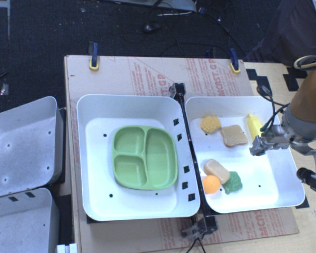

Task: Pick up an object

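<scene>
The right bin (268, 188) holds a round tan cracker-like piece (210, 124), a brown bread slice (234, 135), a yellow banana-like piece (253, 125), a beige block (217, 169), an orange ball (211, 184) and a green lump (233, 183). My gripper (257, 147) hangs low over the right bin's middle right, just right of the bread slice and below the yellow piece. Nothing shows between its fingers.
The left bin (95, 194) holds a green divided plate (146, 157). A black divider with clips (187, 152) runs between the bins. A cable (271, 107) trails from the arm over the right bin's far corner. White trays (21, 141) lie off the bench at left.
</scene>
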